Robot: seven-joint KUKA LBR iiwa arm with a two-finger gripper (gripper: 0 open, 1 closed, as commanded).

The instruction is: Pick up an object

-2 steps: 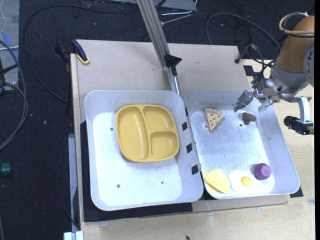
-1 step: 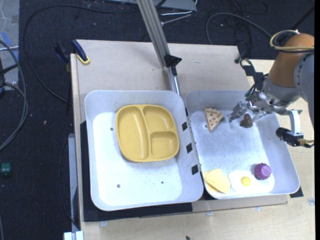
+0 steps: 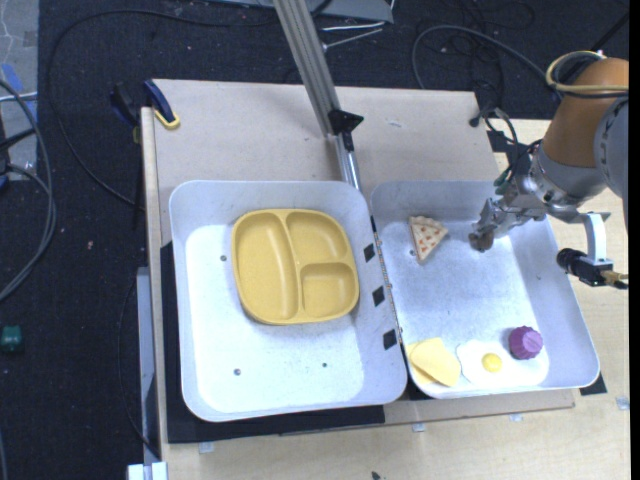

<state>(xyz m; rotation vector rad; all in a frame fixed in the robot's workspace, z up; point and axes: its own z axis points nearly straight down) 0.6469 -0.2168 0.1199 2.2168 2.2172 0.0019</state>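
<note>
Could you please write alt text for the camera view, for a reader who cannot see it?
A grey robot arm reaches from the right, its claw low over the right bin, just right of a pizza slice toy. A yellow wedge, fried egg toy and purple piece lie along that bin's near edge; the left bin holds a yellow divided plate.

The grey arm (image 3: 590, 153), with its orange band, reaches in from the right, wrist angled down and leftward, and the dark end effector (image 3: 484, 238) points downward.
</note>
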